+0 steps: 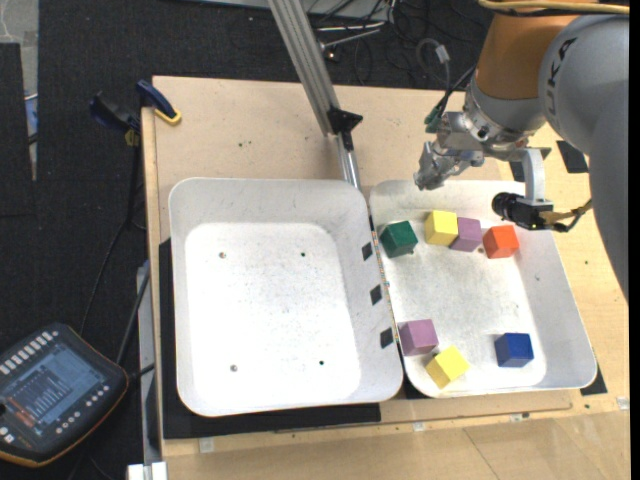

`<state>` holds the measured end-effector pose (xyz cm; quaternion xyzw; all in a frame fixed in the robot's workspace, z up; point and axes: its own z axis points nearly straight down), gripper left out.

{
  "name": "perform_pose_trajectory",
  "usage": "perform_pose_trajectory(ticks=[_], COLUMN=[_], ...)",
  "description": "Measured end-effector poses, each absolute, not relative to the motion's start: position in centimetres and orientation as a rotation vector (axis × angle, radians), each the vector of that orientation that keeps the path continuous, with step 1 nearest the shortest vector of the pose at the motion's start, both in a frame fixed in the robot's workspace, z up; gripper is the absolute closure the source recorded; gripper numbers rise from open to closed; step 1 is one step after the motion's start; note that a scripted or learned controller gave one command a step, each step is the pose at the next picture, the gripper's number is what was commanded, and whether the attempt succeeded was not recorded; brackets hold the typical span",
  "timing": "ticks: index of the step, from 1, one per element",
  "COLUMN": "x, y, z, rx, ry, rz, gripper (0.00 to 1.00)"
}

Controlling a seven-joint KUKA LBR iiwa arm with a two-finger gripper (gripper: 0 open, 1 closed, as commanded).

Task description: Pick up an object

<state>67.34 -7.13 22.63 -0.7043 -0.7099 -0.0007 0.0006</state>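
Observation:
The right bin (560,298) holds several small blocks. Along its far side lie a green block (399,237), a yellow block (441,227), a purple block (468,234) and an orange block (500,240). Near its front lie another purple block (418,335), a second yellow block (447,365) and a blue block (513,349). My gripper (430,175) hangs above the far left corner of the right bin, up and to the right of the green block. Nothing shows between its fingers.
The left bin (190,228) sits beside the right one. A grey metal pole (305,53) slants down to the bins' far junction. A clamp (150,103) lies at the bench's far left corner, and a pendant (45,393) sits off the bench at lower left.

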Motion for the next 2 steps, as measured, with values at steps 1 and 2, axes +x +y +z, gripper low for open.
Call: perform_pose_trajectory(ticks=[1,2], x=[67.3,66.3], y=[-1.4,4.0], z=[21.9,23.5], rx=[-2.211,-2.212], ry=[-2.229,-2.231], rz=[-0.002,-0.004], gripper=[1.00,1.00])
